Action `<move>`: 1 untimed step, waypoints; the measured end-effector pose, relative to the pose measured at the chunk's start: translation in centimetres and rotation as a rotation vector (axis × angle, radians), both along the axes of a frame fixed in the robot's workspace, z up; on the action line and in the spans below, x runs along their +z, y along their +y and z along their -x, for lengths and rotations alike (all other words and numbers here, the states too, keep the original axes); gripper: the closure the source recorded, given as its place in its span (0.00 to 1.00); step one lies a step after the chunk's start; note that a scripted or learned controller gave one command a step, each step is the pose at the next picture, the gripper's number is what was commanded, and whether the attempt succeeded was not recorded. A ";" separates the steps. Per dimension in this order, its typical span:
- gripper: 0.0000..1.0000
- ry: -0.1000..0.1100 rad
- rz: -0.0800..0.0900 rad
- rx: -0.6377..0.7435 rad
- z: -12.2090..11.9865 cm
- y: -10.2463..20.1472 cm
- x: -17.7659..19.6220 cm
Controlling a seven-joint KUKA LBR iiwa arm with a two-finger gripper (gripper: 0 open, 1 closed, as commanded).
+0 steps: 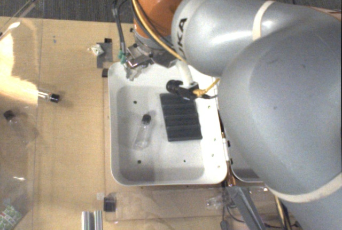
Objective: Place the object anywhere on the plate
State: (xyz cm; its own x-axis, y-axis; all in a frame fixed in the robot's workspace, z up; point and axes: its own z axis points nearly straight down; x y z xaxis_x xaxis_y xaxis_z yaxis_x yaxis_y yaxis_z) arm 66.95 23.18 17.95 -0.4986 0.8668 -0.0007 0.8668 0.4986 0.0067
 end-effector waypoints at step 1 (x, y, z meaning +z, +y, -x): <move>1.00 0.002 0.001 0.096 0.0 -0.6 -5.8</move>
State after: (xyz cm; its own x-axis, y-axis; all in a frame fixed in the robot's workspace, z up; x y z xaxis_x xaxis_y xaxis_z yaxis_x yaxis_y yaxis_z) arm 66.91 22.63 12.10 -0.5795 0.8150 -0.0007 0.8150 0.5795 0.0042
